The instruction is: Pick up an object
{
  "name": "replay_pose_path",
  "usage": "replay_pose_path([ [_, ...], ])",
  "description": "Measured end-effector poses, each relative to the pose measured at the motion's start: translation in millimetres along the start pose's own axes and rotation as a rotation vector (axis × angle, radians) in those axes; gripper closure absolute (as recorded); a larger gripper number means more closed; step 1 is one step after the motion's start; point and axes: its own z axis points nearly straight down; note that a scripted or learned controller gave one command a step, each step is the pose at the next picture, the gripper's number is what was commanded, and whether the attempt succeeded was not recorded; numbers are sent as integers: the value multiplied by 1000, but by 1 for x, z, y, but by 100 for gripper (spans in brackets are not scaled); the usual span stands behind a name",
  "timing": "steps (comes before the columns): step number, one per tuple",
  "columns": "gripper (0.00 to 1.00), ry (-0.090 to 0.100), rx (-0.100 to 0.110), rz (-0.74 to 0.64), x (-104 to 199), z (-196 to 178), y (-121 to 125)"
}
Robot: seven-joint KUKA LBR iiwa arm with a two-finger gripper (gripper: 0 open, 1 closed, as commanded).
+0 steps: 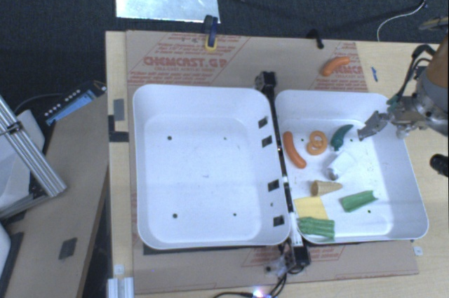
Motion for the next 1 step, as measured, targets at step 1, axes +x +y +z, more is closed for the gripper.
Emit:
replay_pose_path([
  [1,0,4,5,-4,46,118,12],
])
